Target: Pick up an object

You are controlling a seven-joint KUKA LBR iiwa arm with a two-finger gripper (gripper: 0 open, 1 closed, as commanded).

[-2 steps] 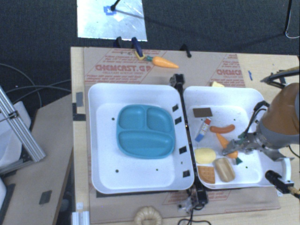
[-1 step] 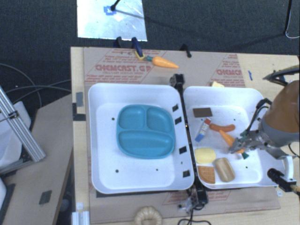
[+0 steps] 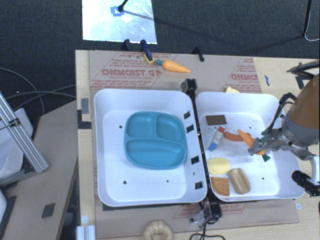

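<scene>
The right bin holds several small toy foods. An orange carrot-like piece lies near its middle, next to an orange-red sausage and a blue and red tube. A brown rectangle lies further back. Toward the front sit a yellow lump, a waffle-like square and a bread roll. My gripper is low in this bin, right at the near end of the carrot-like piece and touching or almost touching it. The grey arm reaches in from the right.
The left bin holds a blue divided plate. Behind the bins, a toy carrot and a blue-handled item lie on the cardboard. A small yellow piece sits by the right bin's back rim.
</scene>
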